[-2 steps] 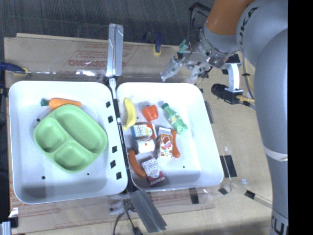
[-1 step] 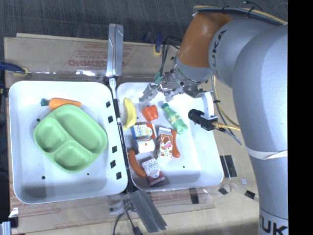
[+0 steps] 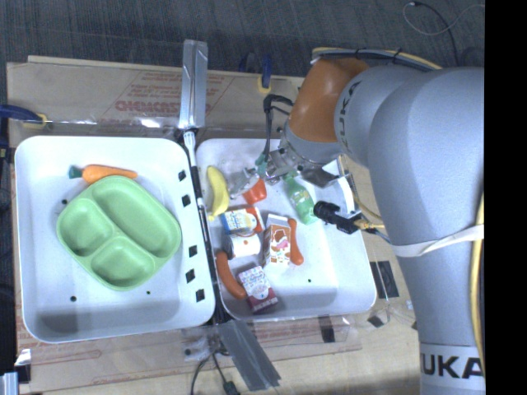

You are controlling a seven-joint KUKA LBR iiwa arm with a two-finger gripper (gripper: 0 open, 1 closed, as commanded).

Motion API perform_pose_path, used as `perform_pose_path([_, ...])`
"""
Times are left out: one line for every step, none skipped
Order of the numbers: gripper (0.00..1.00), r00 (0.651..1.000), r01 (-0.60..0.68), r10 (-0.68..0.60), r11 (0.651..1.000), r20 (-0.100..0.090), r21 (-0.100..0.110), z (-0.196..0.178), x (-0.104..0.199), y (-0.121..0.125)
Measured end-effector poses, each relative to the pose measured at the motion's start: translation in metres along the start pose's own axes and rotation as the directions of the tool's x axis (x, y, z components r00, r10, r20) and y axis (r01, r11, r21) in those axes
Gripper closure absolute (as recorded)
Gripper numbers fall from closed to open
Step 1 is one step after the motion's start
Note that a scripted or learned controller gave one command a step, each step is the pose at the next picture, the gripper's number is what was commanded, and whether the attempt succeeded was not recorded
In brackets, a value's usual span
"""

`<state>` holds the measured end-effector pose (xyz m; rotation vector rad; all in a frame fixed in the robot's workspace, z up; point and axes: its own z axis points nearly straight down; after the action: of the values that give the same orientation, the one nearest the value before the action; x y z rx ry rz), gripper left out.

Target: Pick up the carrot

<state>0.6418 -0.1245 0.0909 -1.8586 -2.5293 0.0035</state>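
Observation:
The carrot point(image 3: 109, 172), orange with a green stem end, lies in the left bin point(image 3: 37, 245) near its far wall, touching the far rim of the green divided plate point(image 3: 119, 230). My gripper point(image 3: 265, 169) hangs over the far part of the right bin point(image 3: 350, 278), well to the right of the carrot. It sits just above a small orange-red piece point(image 3: 255, 192) and beside a yellow banana point(image 3: 216, 189). Nothing shows as held in it.
The right bin is crowded: a green bottle point(image 3: 300, 201), a small carton point(image 3: 240, 220), a red and white carton point(image 3: 278, 243), a sausage point(image 3: 230, 275) and a dark red packet point(image 3: 258, 290). A metal divider point(image 3: 193, 89) stands between the bins.

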Motion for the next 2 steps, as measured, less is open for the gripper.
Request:
perform_pose_path([0.0,0.973,0.23,-0.23,0.973,0.003,-0.004,-0.102,0.049,0.031])
perform_pose_path([0.0,0.936,0.352,-0.352,0.936,0.001,-0.001,-0.041,0.03,-0.003])
